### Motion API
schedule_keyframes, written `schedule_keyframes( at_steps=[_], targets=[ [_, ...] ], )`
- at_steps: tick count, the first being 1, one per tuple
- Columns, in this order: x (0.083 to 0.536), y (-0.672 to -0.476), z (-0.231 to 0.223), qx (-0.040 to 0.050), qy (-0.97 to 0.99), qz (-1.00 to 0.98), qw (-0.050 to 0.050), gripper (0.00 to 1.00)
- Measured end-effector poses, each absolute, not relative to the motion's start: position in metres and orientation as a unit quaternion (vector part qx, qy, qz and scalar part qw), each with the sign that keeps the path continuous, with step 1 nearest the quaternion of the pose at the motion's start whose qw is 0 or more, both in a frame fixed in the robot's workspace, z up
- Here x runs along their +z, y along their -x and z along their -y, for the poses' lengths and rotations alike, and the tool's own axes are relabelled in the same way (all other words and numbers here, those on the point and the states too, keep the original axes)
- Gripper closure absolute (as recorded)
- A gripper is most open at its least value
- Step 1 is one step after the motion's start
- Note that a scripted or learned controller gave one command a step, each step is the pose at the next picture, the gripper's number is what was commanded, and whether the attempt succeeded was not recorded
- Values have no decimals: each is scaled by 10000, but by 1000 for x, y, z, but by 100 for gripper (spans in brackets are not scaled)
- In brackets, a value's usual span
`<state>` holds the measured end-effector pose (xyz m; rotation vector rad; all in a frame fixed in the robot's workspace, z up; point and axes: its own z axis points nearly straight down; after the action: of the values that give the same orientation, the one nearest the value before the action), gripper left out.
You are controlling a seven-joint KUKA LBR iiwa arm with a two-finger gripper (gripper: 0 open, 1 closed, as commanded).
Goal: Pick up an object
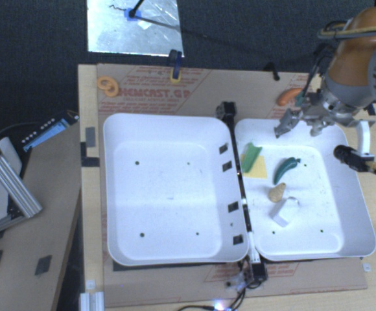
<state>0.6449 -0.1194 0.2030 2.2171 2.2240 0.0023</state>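
- Nearest the front edge of the tabletop (175, 274), in the right bin (343, 238), lies a small white block (282, 212), tilted, its long axis running from near-left to far-right.
- Just beyond it and touching or nearly so sits a tan lump (277, 192), roundish, with no clear direction.
- Further back, a dark green curved piece (286, 169) lies with its long axis slanting from near-left up to far-right, its thin tip toward the far right corner of the bin.
- Beside the divider, a yellow square (257, 167) carries a green leaf-like piece (250, 155) on its left part, that piece pointing toward the far edge.
- The left bin (168, 186) bears nothing I can make out.
- At the far edge of the right bin hangs the end effector (303, 126), fingers spread apart and holding nothing.
- My judgement: this is the approach step, nothing picked yet. The next move calls for travel toward the front edge over one piece, turning the wrist across its long axis, then descending.
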Motion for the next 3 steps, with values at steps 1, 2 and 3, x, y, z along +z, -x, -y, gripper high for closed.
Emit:
schedule_keyframes(
  at_steps=[1,2,3],
  targets=[
    [105,-562,120,-34,-7076,-7066,-55,0],
    [122,-569,120,10,-7063,-7079,13,100],
    [83,-584,121,1,-7057,-7085,6,100]
  ],
)
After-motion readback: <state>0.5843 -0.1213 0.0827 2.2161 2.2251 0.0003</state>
